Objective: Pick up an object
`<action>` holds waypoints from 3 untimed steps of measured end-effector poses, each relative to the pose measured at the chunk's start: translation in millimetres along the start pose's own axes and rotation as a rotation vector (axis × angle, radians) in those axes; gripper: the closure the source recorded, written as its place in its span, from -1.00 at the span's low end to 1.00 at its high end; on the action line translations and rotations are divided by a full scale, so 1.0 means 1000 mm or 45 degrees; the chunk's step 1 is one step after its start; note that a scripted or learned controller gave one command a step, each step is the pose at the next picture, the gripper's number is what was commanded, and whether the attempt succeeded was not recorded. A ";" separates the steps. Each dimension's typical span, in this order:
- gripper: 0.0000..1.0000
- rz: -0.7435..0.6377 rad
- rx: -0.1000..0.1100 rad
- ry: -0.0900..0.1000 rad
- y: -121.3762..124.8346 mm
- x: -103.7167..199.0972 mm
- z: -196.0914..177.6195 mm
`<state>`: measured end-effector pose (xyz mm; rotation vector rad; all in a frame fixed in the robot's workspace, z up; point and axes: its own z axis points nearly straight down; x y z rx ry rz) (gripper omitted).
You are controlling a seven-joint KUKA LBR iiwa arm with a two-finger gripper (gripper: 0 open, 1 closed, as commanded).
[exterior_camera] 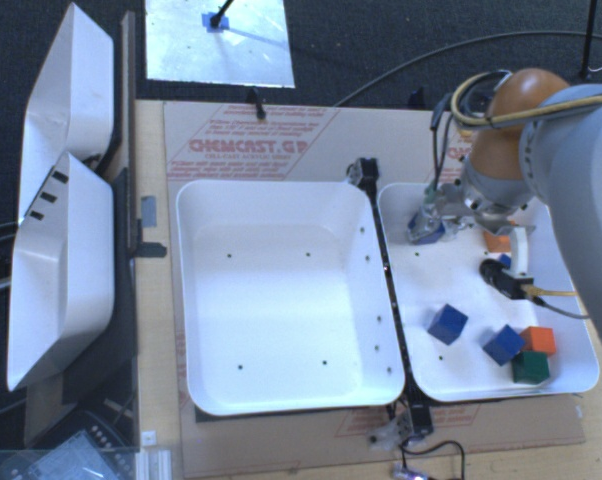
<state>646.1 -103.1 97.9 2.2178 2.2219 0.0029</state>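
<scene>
Bench (281, 138): bearing two white bins.
Right bin (581, 368): holding coloured blocks.
Gripper (428, 226): hovering far-left; jaws' state unclear.
Advice: descending straight over one isolated blue block (447, 323).

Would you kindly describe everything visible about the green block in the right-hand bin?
The green block is a small, dark green cube with a matte, solid-coloured look, possibly wood or plastic. It sits flat on the floor of the right bin, in the near right corner close to the rim. An orange block sits directly behind it, apparently touching, and a blue block lies close at its left. The tool is far from it, at the bin's back left.
</scene>
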 end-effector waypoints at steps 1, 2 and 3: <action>1.00 -0.009 -0.008 0.004 -0.026 0.092 -0.094; 1.00 -0.007 0.003 0.004 -0.036 0.181 -0.100; 1.00 -0.016 0.004 0.000 -0.026 0.159 -0.091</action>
